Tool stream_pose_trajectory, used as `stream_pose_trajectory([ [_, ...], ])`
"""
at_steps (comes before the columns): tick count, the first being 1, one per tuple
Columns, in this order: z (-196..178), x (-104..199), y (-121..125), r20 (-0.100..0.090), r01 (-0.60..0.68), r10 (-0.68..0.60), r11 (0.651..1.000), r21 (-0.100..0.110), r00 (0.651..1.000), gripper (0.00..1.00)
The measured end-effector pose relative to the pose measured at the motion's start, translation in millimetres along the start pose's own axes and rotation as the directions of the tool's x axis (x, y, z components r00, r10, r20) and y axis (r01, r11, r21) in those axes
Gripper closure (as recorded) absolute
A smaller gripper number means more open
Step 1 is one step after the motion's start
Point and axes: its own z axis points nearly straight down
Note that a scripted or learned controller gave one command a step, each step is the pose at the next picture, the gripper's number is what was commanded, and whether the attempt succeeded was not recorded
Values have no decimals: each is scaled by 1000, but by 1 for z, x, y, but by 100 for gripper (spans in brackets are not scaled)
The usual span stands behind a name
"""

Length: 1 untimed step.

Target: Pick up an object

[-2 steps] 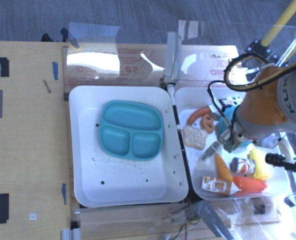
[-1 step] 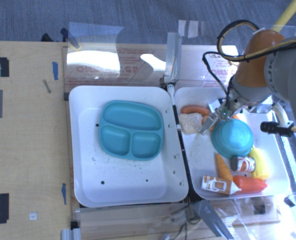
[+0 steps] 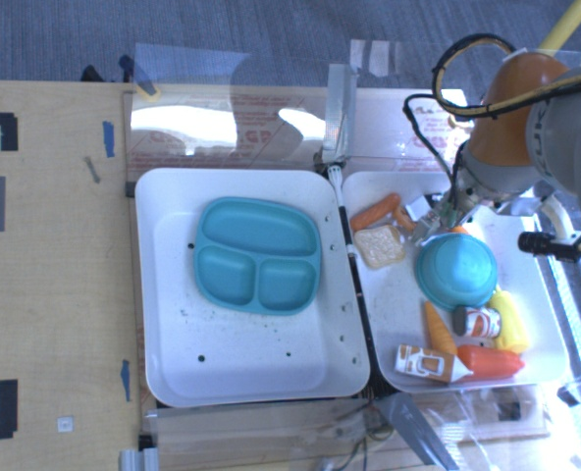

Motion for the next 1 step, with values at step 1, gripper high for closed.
stream_pose_trajectory([
  [1,5,6,-2,-23,1,0,1000,15,1000,0],
])
